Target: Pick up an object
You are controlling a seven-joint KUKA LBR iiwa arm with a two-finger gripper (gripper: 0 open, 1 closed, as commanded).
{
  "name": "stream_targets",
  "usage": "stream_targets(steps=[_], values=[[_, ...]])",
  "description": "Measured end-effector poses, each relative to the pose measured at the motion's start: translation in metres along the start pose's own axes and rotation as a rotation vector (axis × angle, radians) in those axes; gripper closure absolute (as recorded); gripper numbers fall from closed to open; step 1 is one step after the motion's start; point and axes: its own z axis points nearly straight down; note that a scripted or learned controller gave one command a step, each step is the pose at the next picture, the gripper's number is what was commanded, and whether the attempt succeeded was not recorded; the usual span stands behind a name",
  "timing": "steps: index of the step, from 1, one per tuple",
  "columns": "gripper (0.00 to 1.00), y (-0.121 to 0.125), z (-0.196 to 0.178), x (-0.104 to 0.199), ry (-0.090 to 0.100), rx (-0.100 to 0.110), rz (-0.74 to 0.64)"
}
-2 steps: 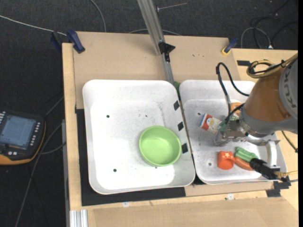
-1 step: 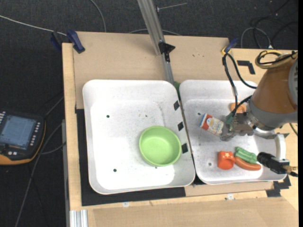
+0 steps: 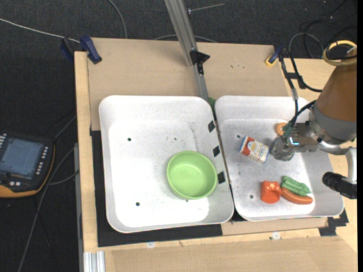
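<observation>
- Near edge of the surface [image 3: 170, 254]: bare tan board, with black matting showing under the near rims of the two bins.
- Right bin [image 3: 258, 213], near right corner: an orange-red toy piece [image 3: 271, 191] lies touching an orange, carrot-like toy [image 3: 298, 197], and a green toy vegetable [image 3: 295, 185] rests along the carrot's far side.
- Left bin [image 3: 116, 152], near right part: a lime-green bowl [image 3: 191, 174] sits upright, open side up, close to the wall shared with the right bin.
- Right bin, middle: a small white carton with red and orange print [image 3: 253, 149] lies tipped on its side, just left of the gripper [image 3: 282, 150].
- Gripper: it hangs low over the middle of the right bin, beside the carton; whether the two touch cannot be told. The jaws are hidden beneath the grey metal body, so their state cannot be told, and nothing is seen held.
- Just beyond the gripper: a small orange object [image 3: 281, 128], partly covered by the wrist and cables.
- Arm [image 3: 340, 103]: it enters over the right rim of the right bin, grey below a broad orange band.
- Far half of the surface: a slanted metal rail [image 3: 184, 30] ends at the junction of the bins' far rims; blue clamps [image 3: 89, 49] sit at both far corners.
</observation>
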Motion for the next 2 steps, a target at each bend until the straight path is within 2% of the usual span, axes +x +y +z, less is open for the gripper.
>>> stream_targets(steps=[1,2], values=[[1.00,0.001,-0.013,0.000,0.000,0.004,0.000],[1.00,0.010,-0.025,0.049,0.002,0.005,-0.004]])
